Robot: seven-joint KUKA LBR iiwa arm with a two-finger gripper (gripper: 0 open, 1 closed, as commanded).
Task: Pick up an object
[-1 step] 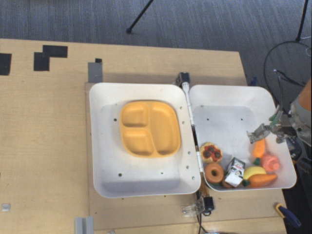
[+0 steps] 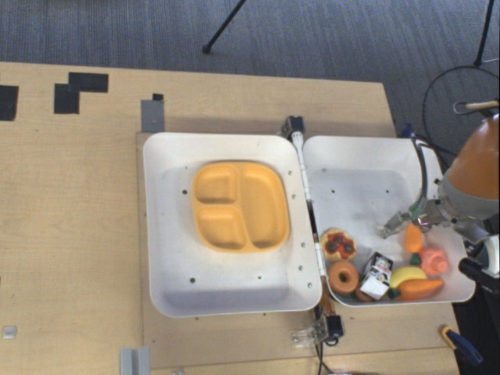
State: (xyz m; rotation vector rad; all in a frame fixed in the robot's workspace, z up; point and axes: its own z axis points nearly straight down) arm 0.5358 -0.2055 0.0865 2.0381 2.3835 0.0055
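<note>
Reaching in from the right, the arm (image 2: 473, 170) hangs its jaws (image 2: 406, 223) low over the right bin (image 2: 359, 162), at that bin's right side. From this slant I cannot tell whether the jaws are open or closed, and nothing can be seen gripped in them.

Just beside the jaws, toward the near right, an orange piece (image 2: 413, 238) stands on the bin floor, and a pink toy (image 2: 434, 261) lies next to it against the right wall. Nearer the front edge sit a yellow banana (image 2: 408, 275) and an orange carrot (image 2: 419, 288), touching each other. Left of these lies a small black and white box (image 2: 376, 276), then a brown doughnut (image 2: 342, 276) in the front left corner, with a small tart topped in red (image 2: 338, 244) just behind it. All these things crowd the near part of the right bin.

Across the divider, the left bin (image 2: 172, 209) holds 1 yellow tray with 3 compartments (image 2: 238, 206), lying flat near its middle and well apart from the jaws.

Both bins rest side by side on the pale wooden table (image 2: 70, 233), which carries a few black patches (image 2: 78, 90) at its far left. Grey carpet (image 2: 328, 30) lies beyond.
</note>
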